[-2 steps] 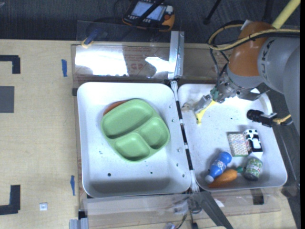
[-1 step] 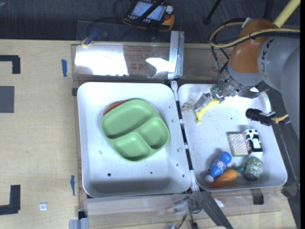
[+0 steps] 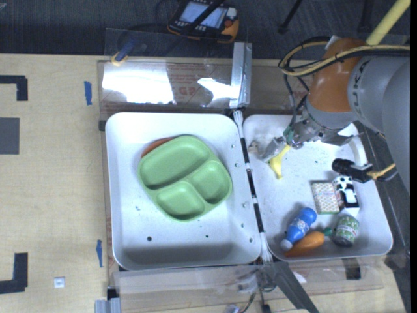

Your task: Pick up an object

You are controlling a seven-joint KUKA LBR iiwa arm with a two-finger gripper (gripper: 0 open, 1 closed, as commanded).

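Wooden surface (image 3: 52,175) carries two white bins side by side. Left bin (image 3: 124,227) holds a green sectioned plate (image 3: 185,177), tilted, with something orange (image 3: 154,145) mostly hidden under its upper left edge. Right bin (image 3: 374,233) holds the small stuff. Grey arm (image 3: 384,96) with orange band (image 3: 332,87) comes in from the right, cut off at the frame edge, covering the bin's upper right corner. Tool (image 3: 294,137) sits low at the right bin's upper left area, just beside a yellow banana-like piece (image 3: 277,163) and a greyish crumpled thing (image 3: 264,149); cannot tell its state, tips too small and blurred. Along the near side: blue-white bottle (image 3: 301,225) lying across an orange carrot (image 3: 309,241), green speckled ball-like item (image 3: 346,229) next to them. Patterned square card (image 3: 325,197) and a black-white item (image 3: 346,182) sit near the right wall. Clear plastic panel (image 3: 169,77) behind the bins, handheld controller (image 3: 203,18) further back
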